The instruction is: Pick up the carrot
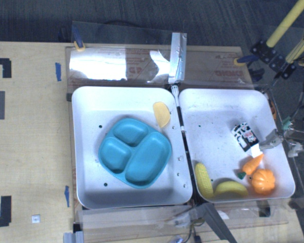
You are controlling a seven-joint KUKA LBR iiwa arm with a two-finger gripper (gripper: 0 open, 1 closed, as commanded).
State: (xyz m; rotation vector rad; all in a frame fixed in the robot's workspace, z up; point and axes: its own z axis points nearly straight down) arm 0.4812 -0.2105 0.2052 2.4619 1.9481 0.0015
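Note:
The carrot (253, 164) is small and orange with a green stem end. It lies in the right bin (213, 110) near that bin's right wall, tilted, and its lower end touches an orange pumpkin (263, 181). My gripper (271, 139) reaches in over the bin's right rim as a grey-white tip. It is just up and to the right of the carrot's upper end. Most of the gripper lies against the dark clutter at the right edge and is hard to make out.
In the right bin a yellow banana (230, 188) and a corn cob (203, 180) lie along the front wall, and a black-and-white item (244, 134) sits above the carrot. The left bin (86, 135) holds a blue divided plate (136, 152) and a yellow slice (162, 114).

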